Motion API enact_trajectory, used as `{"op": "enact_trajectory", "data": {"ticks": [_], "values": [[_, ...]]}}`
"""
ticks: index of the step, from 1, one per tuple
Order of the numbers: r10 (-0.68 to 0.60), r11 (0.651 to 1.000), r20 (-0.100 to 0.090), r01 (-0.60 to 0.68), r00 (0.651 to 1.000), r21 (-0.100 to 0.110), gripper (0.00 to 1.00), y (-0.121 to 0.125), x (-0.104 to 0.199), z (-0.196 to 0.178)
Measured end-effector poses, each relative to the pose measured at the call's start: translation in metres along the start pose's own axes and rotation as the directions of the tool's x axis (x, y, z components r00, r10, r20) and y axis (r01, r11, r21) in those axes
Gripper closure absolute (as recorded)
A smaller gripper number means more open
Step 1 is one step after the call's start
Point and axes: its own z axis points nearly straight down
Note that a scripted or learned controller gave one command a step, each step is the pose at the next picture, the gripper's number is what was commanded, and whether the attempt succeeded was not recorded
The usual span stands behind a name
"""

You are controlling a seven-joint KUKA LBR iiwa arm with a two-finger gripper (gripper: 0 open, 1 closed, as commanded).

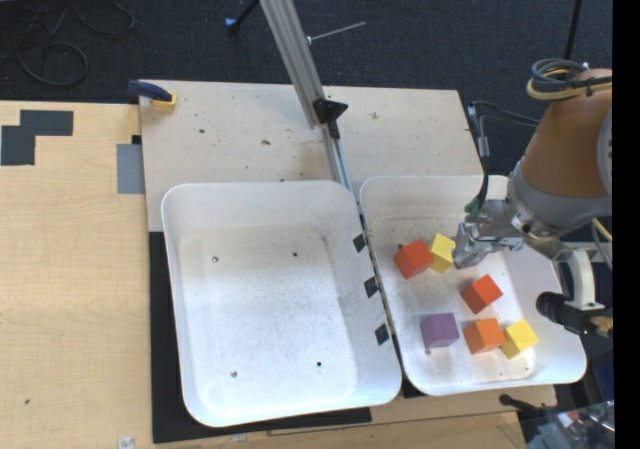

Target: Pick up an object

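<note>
Reaching in from the right edge of the frame, the grey arm (565,162) with its orange band lowers its claw (468,249) into the right bin (420,192), at the middle right of the picture. The claw sits just beside a yellow block (441,251), on that block's right; whether it touches the block, and whether it is open or closed, I cannot tell, since its tip is small and blurred.

Left of the yellow block, touching it, lies an orange-red block (412,259). Lower in the same bin, a second orange-red block (482,292) sits below the claw. Further down, near the bin's lower rim, a purple block (438,330), an orange block (484,335) and a second yellow block (520,338) lie in a rough row, the last two touching.

The left bin (200,212) fills the centre of the frame. Both bins rest on the pale surface (240,132), and a slanted metal rail (295,47) rises from it toward the upper middle.
</note>
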Motion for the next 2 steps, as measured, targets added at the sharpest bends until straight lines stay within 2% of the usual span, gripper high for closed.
{"op": "enact_trajectory", "data": {"ticks": [1, 2], "values": [[-0.001, 1.0, 0.0, 0.001, 1.0, 0.003, 1.0, 0.001, -0.001, -0.018], [-0.004, 1.0, -0.002, 0.004, 1.0, 0.005, 1.0, 0.017, 0.047, -0.025]]}}
